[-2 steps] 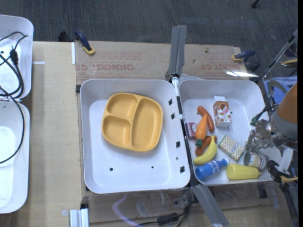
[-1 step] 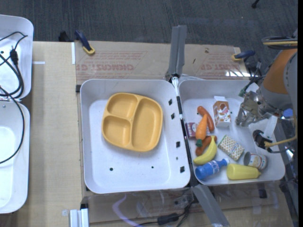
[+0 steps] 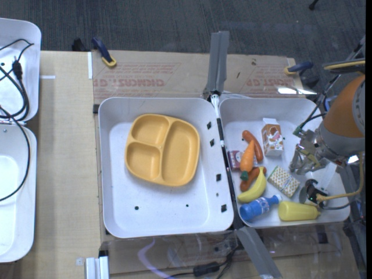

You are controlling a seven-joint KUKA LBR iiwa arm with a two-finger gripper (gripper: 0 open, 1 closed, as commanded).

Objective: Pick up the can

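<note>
A: Where is the can [image 3: 235,158]?

B: In the right bin [image 3: 334,217], lying on its side against the left wall, about halfway down that wall. Only a small dark and white part of it shows, because the carrot [image 3: 251,154] lies just beside it and partly over it.

A: And the gripper [image 3: 303,161]?

B: It hangs over the right side of the same bin, well apart from the can, with the grey arm [image 3: 343,118] and its orange band above it near the right edge. Whether its fingers are spread or closed I cannot tell; nothing shows between them.

A: What else sits in that bin?

B: A small carton [image 3: 272,139] toward the back wall, a sausage [image 3: 253,143] beside the carrot, a banana [image 3: 254,188] below them, a patterned box [image 3: 283,181] near the middle, and along the front wall a blue bottle [image 3: 258,207] touching a yellow bottle [image 3: 298,211].

A: And the left bin [image 3: 116,214]?

B: It carries a yellow divided plate [image 3: 163,149], flat near its middle, a little toward the back.
</note>
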